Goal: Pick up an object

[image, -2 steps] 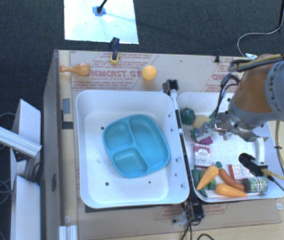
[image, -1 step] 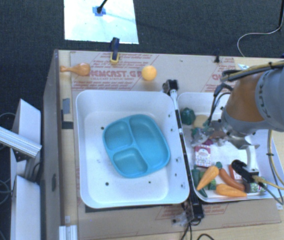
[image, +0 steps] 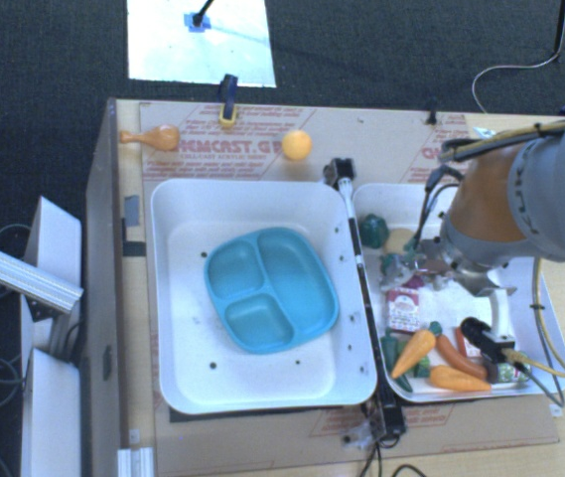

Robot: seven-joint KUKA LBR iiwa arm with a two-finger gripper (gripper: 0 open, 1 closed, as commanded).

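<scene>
My gripper (image: 413,264) is down in the right bin (image: 365,205), near its middle, just above a small pink and white box (image: 404,312). A dark green round thing (image: 373,230) lies to the gripper's upper left. Three orange carrots (image: 414,350) (image: 453,355) (image: 459,378) lie at the bin's near end, beside small green pieces (image: 391,349). The grey arm with its orange band (image: 491,202) covers the right part of the bin.
The left bin (image: 178,366) holds a blue divided plate (image: 270,288). An orange ball (image: 296,145) and a tan wooden piece (image: 153,139) lie on the bench behind the bins. A black bar (image: 353,237) runs between the bins.
</scene>
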